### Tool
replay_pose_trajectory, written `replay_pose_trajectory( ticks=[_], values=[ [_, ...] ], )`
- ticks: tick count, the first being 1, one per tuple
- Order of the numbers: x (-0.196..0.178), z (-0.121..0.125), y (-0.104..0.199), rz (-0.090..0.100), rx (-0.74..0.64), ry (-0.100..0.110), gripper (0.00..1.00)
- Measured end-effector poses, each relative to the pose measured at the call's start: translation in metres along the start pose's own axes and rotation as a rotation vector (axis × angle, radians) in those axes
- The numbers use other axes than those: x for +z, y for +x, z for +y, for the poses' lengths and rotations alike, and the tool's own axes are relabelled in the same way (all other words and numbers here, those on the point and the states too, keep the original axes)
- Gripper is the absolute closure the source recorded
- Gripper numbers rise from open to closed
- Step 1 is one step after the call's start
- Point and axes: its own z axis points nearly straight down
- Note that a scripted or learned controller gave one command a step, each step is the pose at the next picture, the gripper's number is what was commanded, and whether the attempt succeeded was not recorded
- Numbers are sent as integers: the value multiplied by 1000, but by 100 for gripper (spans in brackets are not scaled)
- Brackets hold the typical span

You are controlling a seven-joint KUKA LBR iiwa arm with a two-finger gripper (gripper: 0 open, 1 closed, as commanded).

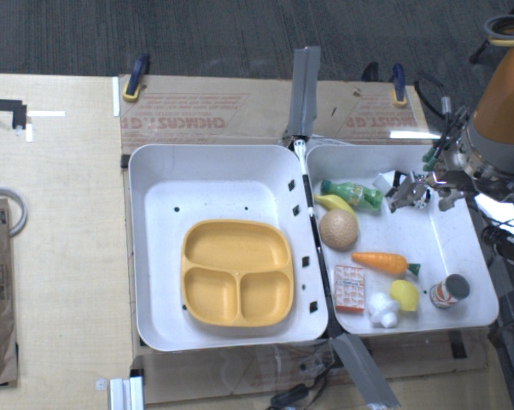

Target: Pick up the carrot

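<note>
One tapered orange carrot [381, 263], smooth, glossy

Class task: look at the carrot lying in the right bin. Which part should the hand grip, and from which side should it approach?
Grip the carrot at its orange middle, coming from above, fingers closing across its width. It lies flat and roughly left-right, tapering left; the lemon sits close by its green end.

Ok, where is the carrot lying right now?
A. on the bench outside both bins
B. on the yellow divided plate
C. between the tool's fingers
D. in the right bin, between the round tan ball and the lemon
D: the carrot lies on the right bin's floor, below the tan ball and above the lemon, apart from the tool.
</note>
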Motion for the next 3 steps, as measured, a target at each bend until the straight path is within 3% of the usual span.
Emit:
replay_pose_trajectory(
  ticks=[1, 2, 3],
  values=[
    [96, 8, 3, 1, -362, -1, 0],
    [153, -31, 1, -2, -502, -10, 0],
    [140, 8, -34, 0, -414, -4, 0]
  ],
)
